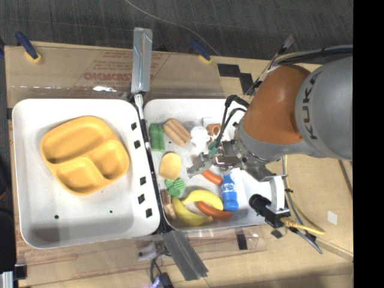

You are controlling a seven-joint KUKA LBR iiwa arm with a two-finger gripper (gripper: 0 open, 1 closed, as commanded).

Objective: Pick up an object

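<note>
The right bin (180,108) holds a pile of toy food. A yellow banana (195,204) lies at its front with a red sausage (211,210) on top. Close by are a blue bottle (228,194), a small orange carrot (211,177), a pale yellow lemon (170,165), a green ridged piece (175,187), a green block (156,136), a tan bun (176,132) and a white piece (199,135). My gripper (203,161) hangs low over the middle of this bin, just above the carrot and right of the lemon. Nothing is visibly held in it.
In the left bin (36,221) sits a yellow divided plate (85,153). A metal divider (141,65) runs between the bins. My bulky orange and grey wrist (282,116) covers the right bin's right side. A black cylinder (264,209) sticks out near that bin's front right corner.
</note>
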